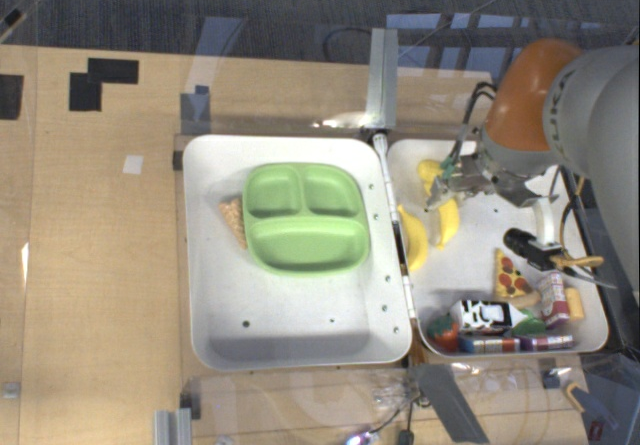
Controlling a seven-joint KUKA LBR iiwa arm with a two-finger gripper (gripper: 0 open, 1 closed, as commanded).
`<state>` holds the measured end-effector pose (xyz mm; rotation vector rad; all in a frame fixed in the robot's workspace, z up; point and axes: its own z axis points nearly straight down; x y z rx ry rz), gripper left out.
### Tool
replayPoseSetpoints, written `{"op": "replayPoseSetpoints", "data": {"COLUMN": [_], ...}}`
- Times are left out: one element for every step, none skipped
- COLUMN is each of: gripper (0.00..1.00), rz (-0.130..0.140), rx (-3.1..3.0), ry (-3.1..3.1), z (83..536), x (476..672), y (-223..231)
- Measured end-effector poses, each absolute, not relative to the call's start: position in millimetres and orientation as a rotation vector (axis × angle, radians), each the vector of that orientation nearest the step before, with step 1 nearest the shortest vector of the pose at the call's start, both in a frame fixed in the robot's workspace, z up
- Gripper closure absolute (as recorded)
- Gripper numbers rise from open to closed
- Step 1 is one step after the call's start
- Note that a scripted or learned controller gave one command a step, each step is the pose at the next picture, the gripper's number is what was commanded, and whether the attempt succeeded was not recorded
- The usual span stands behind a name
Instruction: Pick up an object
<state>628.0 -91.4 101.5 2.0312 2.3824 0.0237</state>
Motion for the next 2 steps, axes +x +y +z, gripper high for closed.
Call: {"op": "replayPoseSetpoints", "data": {"gripper": [1.00,1.00], "rz": [0.005,0.007], "rx": [2.425,2.414], "ry": [1.993,2.002], "z": [185.2,195.6], "x": [647.1,648.8], "y": [-69.3,-67.9]}}
